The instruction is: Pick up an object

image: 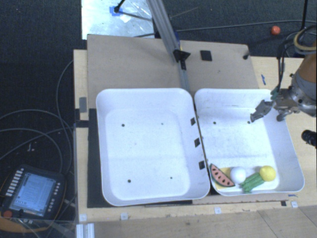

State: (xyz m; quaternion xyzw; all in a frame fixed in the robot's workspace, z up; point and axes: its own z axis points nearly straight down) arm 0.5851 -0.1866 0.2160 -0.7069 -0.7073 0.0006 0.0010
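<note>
A pale wooden table [133,58] seen from above at a slant carries two shallow white plastic bins side by side. The left white bin [106,148] is broad and rounded at the corners. The right white bin [285,148] touches it along a shared middle edge, where small black clips sit.

The objects to pick lie clustered along the near edge of the right bin. From left to right: a red watermelon-slice toy with a green rind [221,176], a small white ball [238,174], a green vegetable-shaped toy [252,181] lying at an angle, and a round yellow lemon-like toy [268,173]. The ball sits just beside the watermelon slice, and the green toy lies between the ball and the yellow toy.

The grey robot arm [304,81] enters from the right. Its metal jaws [269,110] hang over the far right part of the right bin, well apart from the cluster of toys. Whether the jaws are spread or pressed together cannot be told; nothing can be seen between them.

A black handheld control pendant with a lit screen [30,191] lies on the dark floor at lower left, among cables.
</note>
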